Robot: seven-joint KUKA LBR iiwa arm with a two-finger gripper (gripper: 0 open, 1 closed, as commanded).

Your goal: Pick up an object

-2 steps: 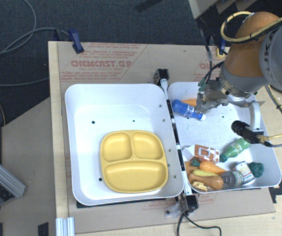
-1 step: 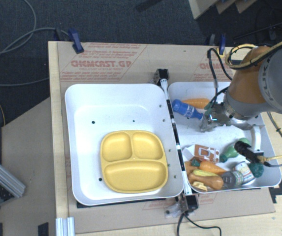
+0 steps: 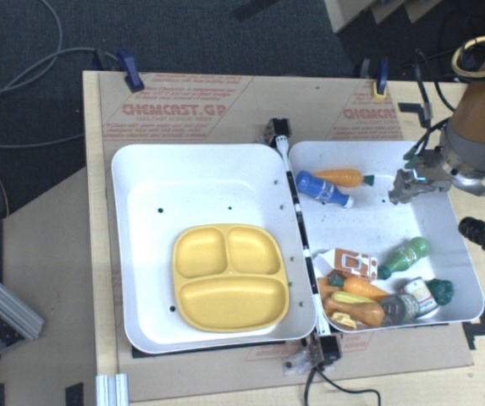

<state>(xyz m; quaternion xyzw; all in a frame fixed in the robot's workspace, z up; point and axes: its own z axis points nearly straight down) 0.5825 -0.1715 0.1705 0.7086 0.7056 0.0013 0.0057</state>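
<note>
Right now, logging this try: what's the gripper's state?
Gripper: over the right bin, nothing visibly between its fingers; open or shut cannot be told.

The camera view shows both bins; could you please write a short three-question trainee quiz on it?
1. True or false: the yellow divided plate lies in the left bin.
2. What lies directly beside the blue bottle in the right bin? A) a carrot B) a spoon C) a cup
3. Fill in: the gripper hangs over the ____ bin.

Key: 1 true. 2 A, the carrot. 3 right.
</note>
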